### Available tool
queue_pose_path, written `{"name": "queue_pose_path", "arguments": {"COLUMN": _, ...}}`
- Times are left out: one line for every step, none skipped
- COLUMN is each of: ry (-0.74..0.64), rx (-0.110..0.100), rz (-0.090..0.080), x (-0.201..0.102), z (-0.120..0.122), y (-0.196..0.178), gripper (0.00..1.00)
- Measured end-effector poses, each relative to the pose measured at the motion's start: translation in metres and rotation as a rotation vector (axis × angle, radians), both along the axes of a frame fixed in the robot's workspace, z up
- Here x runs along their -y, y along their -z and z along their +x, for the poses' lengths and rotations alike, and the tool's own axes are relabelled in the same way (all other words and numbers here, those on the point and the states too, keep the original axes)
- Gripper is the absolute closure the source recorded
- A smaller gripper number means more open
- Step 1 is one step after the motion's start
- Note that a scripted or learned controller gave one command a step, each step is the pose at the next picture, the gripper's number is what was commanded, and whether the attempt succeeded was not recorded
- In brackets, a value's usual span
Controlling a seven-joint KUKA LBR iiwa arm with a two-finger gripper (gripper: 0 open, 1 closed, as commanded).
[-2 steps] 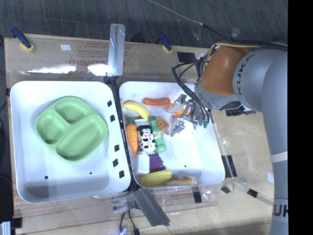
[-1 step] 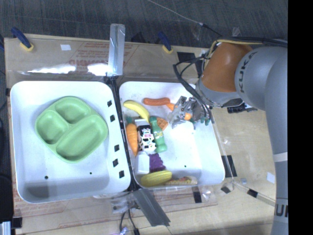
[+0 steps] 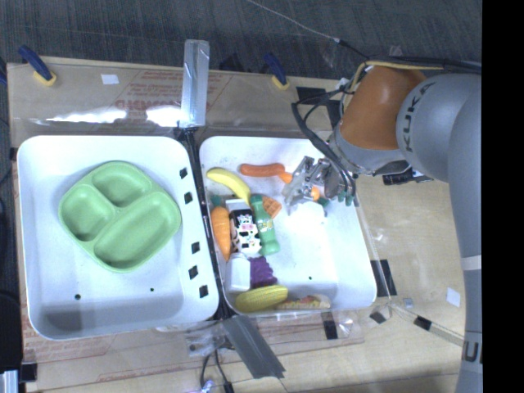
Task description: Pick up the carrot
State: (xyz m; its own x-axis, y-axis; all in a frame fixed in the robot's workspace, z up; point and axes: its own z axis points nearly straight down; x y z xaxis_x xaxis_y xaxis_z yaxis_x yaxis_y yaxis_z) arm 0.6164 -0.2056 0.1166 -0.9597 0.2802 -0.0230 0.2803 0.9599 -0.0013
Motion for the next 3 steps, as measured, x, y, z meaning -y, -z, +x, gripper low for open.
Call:
{"name": "queue_pose_path", "arguments": {"ry": -0.135, "rx": -0.021, "rz": 0.006, "x": -0.006, "z": -0.041, "y": -0.034, "gripper": 1.0}}
{"name": "queue_pose_path", "arguments": {"ry": -0.135, "rx": -0.022, "rz": 0.006, "x": -0.006, "z": -0.041, "y": -0.033, "gripper": 0.0}}
{"name": "queue_pose_path", "arguments": {"ry": -0.164, "rx": -0.023, "rz": 0.007, "x": 0.004, "z": 0.014, "y": 0.0, "gripper": 0.0}}
